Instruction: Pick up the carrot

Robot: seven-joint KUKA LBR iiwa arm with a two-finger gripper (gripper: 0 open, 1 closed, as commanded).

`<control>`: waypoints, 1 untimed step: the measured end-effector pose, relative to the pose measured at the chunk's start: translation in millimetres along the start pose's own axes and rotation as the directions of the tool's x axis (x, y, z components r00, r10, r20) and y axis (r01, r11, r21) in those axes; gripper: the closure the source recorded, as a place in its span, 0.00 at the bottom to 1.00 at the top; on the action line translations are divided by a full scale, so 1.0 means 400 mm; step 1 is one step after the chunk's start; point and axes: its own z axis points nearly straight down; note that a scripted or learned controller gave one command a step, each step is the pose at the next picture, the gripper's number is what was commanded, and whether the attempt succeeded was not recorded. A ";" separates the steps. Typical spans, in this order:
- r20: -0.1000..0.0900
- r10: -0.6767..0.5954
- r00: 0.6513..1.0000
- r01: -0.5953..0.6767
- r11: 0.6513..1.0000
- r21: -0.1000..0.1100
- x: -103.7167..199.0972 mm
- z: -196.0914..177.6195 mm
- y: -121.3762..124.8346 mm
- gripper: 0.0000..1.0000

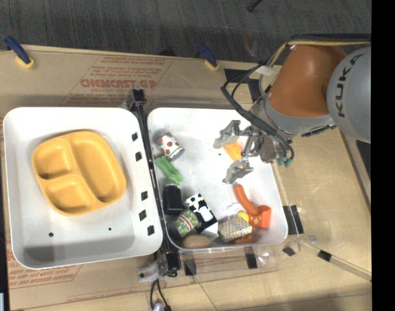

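Observation:
The carrot [245, 199], a short orange curved piece, lies in the right bin [203, 125] near its right wall. Its lower end touches an orange-red block [261, 218]. My gripper [233, 153] hangs over the bin's upper right part, just above the carrot and apart from it. Its two fingers are spread open, one finger [227, 135] toward the back and the other toward the front. A small yellow-orange piece [231, 149] shows between them; I cannot tell whether the fingers touch it.
The right bin also holds a red-and-white can [169, 146], a green item [168, 171], a black object [172, 198], a black-and-white item [198, 206], a green can [184, 224] and a packet [235, 229]. A yellow divided tray [77, 170] lies in the left bin [22, 238].

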 end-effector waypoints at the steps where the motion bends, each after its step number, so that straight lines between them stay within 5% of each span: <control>1: 0.001 -0.088 0.996 0.088 0.996 -0.001 -0.105 0.279 -0.110 0.00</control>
